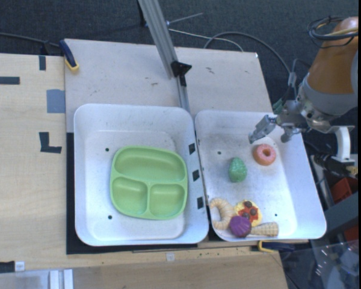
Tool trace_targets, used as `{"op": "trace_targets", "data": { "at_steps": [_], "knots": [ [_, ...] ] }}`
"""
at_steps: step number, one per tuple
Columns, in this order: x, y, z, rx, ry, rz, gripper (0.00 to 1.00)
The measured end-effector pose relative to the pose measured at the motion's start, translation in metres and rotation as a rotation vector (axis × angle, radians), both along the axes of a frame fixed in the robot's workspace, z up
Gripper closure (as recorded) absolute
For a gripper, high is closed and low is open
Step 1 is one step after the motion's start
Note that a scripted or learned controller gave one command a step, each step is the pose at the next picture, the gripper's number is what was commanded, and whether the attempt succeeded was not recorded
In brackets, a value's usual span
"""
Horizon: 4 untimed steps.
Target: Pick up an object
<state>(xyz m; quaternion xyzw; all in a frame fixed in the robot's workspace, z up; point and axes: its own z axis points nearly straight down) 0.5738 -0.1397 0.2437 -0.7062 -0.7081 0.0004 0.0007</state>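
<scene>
Above the right bin's (pixel 301 179) far edge, the open hand (pixel 271 131) hovers empty, near the donut (pixel 265 155)

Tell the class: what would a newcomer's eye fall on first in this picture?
Probably the bright green three-compartment plastic plate lying in the left white bin. Next, the pink ring-shaped toy doughnut in the right white bin, with the grey two-finger gripper just above it.

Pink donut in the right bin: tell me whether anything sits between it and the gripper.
Nothing visible does. The gripper hangs open just above the pink donut, with bare bin floor between them. The green object lies to the donut's lower left, off that path.
</scene>
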Motion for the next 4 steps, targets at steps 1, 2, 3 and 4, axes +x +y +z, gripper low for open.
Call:
{"op": "trace_targets", "data": {
  "at_steps": [1,2,3,4],
  "knots": [
    [0.000,0.000,0.000,0.000,0.000,0.000,0.00],
    [0.007,-0.003,-0.048,-0.001,0.004,-0.001,0.00],
    [-0.001,0.001,-0.111,0.000,0.007,-0.001,0.00],
    [-0.001,0.002,-0.156,-0.002,-0.001,-0.001,0.00]
  ]
}}
